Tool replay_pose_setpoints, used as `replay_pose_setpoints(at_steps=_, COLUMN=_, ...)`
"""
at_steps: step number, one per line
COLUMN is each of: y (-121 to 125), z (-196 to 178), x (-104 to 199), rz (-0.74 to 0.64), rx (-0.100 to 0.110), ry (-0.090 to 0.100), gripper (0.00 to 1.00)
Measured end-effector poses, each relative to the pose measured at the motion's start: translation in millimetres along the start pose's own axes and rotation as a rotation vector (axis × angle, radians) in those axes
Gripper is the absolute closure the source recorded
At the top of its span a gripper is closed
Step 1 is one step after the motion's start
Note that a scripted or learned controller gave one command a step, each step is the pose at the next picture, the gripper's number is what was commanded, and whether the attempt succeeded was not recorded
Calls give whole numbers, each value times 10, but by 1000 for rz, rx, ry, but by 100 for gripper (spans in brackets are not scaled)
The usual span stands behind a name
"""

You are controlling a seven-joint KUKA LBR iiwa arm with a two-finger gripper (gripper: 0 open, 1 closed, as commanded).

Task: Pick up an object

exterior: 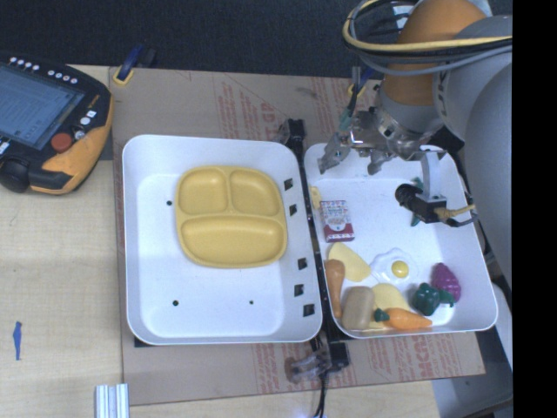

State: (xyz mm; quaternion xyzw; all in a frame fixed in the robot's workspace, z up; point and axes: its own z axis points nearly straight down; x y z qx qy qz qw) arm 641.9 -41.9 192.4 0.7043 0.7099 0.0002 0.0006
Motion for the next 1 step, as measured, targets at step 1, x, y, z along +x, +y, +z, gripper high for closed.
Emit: replay_pose_setpoints(at_steps=1, y=133, z=-1, x=127, rz=2, rx=1, ry=0, gripper=0)
